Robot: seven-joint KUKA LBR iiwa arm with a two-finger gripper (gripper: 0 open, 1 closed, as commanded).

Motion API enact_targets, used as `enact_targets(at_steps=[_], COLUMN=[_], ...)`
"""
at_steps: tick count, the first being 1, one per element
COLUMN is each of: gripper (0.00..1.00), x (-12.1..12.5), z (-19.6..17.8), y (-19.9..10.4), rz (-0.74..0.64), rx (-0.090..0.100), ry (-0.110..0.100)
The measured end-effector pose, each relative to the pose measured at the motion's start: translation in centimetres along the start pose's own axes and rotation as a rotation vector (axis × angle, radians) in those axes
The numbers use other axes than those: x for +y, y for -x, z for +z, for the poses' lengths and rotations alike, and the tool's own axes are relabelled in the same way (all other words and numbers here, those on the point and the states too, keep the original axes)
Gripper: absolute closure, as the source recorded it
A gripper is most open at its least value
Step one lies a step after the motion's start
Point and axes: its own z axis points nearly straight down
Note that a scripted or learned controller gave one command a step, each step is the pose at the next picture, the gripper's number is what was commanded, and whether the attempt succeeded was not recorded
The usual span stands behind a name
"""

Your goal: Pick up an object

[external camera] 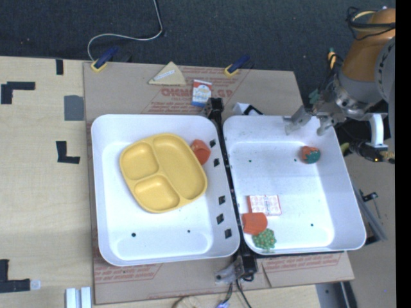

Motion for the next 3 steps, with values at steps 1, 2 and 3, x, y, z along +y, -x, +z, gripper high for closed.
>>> enact_targets(at_steps=[1,2,3], gripper=[0.00,0.00,1.00], x=[-5.6,1.6,1.5], z=[9.0,9.9,8.8], y=[2.0,-4.8,-4.7], rz=[0.001,-0.003,-0.003], rx=[0.000,0.000,-0.004], ry=[-0.003,0.006,0.004])
